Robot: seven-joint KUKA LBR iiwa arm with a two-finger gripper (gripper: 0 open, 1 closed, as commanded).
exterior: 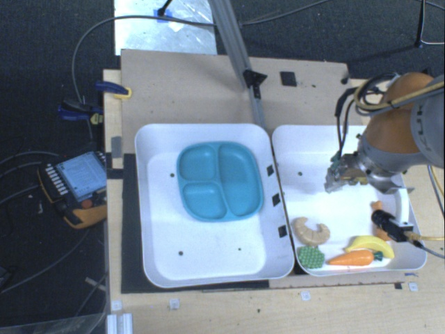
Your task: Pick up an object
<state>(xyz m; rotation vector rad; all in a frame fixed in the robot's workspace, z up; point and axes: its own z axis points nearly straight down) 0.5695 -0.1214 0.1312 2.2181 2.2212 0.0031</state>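
Note:
My gripper [337, 179] hangs over the upper middle of the right bin [306, 148], above bare white floor. Near that bin's front lie a tan croissant-shaped piece [312, 232], a green bumpy piece [311, 257], an orange carrot [352, 259] and a yellow banana [372, 245]. All of them sit below and in front of the gripper, apart from it. Nothing shows between the gripper's tips.
The left bin [160, 242] holds a blue divided plate [220, 181]. A grey pole [233, 40] slants across the bench behind the bins. Tools and a handheld device [76, 179] lie off the bench at the left.

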